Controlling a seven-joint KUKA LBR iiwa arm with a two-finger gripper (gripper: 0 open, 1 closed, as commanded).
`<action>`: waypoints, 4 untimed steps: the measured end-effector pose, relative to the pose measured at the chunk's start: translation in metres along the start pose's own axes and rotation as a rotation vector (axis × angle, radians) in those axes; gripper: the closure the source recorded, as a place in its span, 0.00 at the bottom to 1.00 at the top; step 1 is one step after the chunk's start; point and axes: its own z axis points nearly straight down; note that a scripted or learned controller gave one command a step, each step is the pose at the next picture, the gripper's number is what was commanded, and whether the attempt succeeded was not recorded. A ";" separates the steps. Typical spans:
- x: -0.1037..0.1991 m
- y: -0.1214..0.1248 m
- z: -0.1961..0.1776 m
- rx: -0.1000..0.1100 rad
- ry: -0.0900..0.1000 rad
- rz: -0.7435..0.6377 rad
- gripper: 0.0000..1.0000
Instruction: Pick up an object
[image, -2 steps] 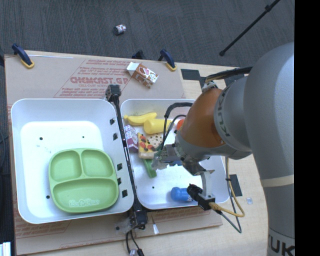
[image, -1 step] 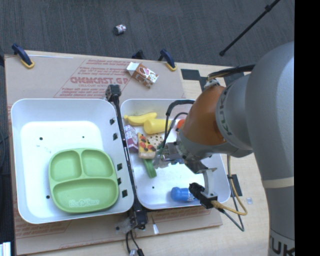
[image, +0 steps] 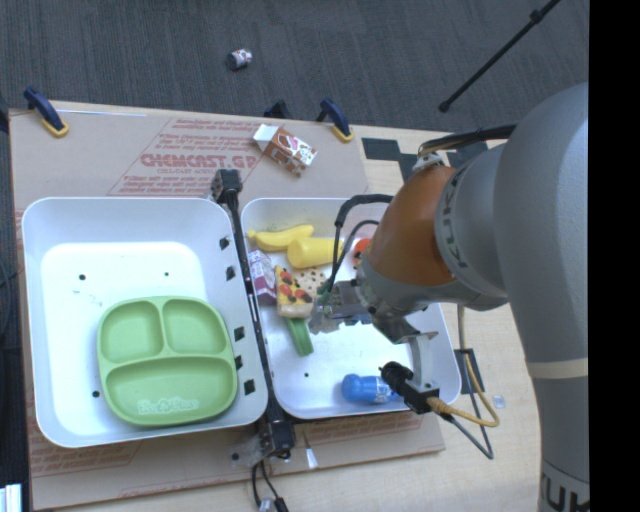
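The claw (image: 322, 318) hangs low in the right bin (image: 440, 345), probably to grasp the pizza slice (image: 292, 290) just left of it, but its state I cannot tell.

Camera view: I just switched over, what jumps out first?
The big grey arm with its orange band dominates the right, reaching down over the right bin. In the left bin lies a green divided plate. The right bin holds a cluster of toy food, with a yellow banana at its far end and a blue object near its front edge.
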 end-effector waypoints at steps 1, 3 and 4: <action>-0.012 -0.033 0.027 0.002 0.003 0.018 1.00; 0.060 -0.031 -0.058 -0.001 0.002 0.017 1.00; -0.003 0.029 -0.079 -0.002 0.001 0.021 1.00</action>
